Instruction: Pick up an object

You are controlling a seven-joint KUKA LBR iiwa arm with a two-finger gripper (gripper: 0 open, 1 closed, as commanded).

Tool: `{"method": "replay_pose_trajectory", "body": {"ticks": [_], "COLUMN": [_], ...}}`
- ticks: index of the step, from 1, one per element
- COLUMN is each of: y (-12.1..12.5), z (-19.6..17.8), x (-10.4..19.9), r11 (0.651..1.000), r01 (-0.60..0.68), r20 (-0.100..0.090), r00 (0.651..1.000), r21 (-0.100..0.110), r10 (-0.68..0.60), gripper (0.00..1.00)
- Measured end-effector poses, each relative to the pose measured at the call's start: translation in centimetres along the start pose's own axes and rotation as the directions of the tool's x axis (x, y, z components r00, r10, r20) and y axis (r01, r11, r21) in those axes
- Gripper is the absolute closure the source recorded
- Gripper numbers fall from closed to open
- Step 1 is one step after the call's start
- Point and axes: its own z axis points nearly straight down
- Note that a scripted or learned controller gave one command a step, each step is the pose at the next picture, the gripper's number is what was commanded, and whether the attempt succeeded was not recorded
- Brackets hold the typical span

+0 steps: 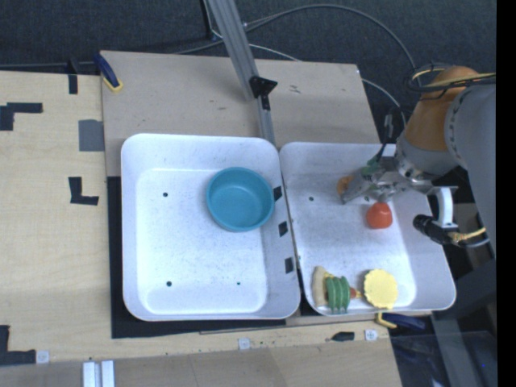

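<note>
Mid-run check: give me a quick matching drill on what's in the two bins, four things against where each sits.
Things:
1. blue bowl
2. red object
3. yellow object
4. green object

Places:
A. right bin, near its front edge, toward the front right corner
B. left bin, toward its back right part
C. right bin, near its front edge, left of the yellow one
D. right bin, around the middle, just below the claw

Pairs: 1-B, 2-D, 3-A, 4-C
</note>
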Motion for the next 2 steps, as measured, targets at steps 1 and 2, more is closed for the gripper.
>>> {"method": "replay_pose_trajectory", "body": {"ticks": [1, 2], "y": [0.0, -0.3], "z": [-1.1, -7.3], "x": [0.0, -0.4], "r11": [1.0, 1.0], "r01": [0.001, -0.001], "r20": [0.001, 0.001], "r00": [1.0, 1.0], "r21": [-0.001, -0.006], "r10": [-0.001, 0.001], "gripper": [1.0, 1.0]}}
